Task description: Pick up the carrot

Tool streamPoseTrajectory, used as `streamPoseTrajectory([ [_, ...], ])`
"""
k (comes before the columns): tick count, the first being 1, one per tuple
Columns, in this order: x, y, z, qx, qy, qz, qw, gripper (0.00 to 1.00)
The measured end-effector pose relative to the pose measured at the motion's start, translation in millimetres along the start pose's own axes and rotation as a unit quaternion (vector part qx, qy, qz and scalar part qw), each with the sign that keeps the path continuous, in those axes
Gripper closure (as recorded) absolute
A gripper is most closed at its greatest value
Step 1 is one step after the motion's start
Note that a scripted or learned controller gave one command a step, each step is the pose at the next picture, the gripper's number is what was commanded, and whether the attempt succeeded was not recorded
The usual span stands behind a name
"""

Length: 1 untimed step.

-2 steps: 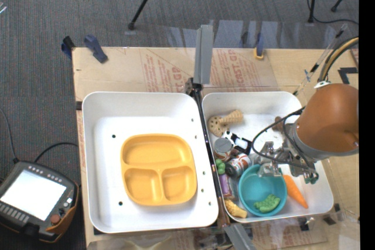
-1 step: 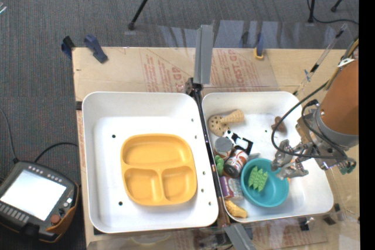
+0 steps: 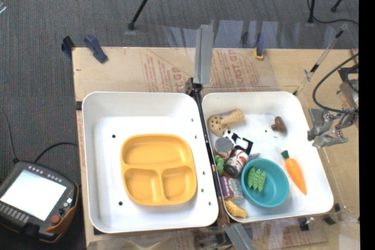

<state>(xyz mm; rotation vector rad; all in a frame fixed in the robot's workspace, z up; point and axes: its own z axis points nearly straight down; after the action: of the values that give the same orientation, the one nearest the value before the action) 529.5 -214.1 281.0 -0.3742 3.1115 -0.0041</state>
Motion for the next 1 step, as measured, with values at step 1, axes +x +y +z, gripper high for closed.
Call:
streamPoseTrajectory([
  [1, 0.4, 1.2, 2.5, -0.002, 0.002, 0.000, 1.0000, 0.00],
])
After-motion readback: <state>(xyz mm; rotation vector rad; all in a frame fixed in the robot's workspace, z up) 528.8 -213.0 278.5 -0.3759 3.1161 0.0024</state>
